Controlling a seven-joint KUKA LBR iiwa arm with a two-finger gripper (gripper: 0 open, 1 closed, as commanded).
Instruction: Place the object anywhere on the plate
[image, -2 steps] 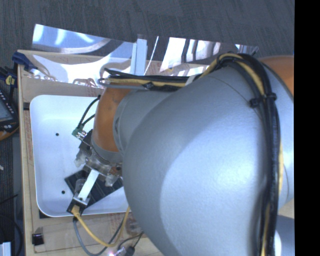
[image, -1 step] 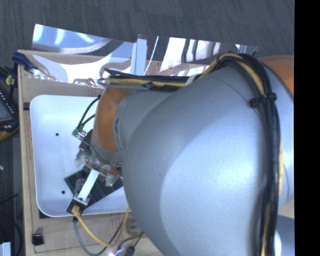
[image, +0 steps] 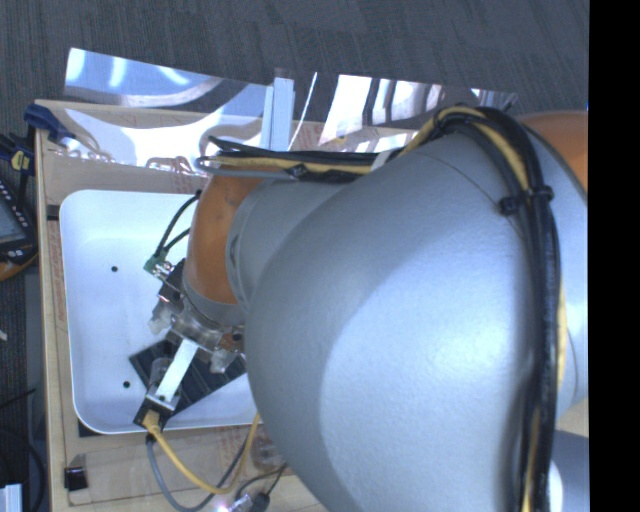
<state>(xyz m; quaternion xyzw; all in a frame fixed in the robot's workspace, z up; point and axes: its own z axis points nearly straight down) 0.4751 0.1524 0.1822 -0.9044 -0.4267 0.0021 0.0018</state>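
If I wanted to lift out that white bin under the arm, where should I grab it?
Grip the white bin by its left rim, coming from the view's left. That raised lip is bare and straight; the arm overhangs its right side.

My own arm (image: 400, 330) hides the side of the white bin (image: 90, 300) behind my gripper (image: 190, 335). The arm itself is cut off at the lower edge.

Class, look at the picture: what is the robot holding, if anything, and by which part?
It cannot be told. The arm reaches down over the white bin, and its bulk blocks any view of a grasp.
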